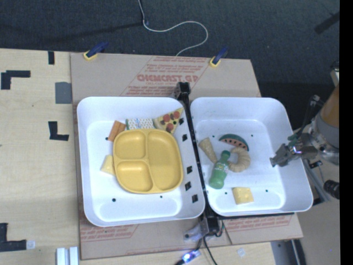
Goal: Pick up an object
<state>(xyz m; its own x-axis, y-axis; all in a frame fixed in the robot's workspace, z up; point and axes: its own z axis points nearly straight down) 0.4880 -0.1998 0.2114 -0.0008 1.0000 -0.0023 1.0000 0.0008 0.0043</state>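
The right bin holds a green bottle lying on its side, a watermelon slice, a tan ring-shaped pastry, a beige cone-like piece and a yellow cheese block. My gripper hangs over that bin's right wall, pointing left toward the objects. It is well apart from all of them, and nothing is seen in it.
The left bin holds a yellow divided plate, a pizza slice, an orange piece and a yellow wedge. A black divider runs between the bins. A white cable lies beyond them.
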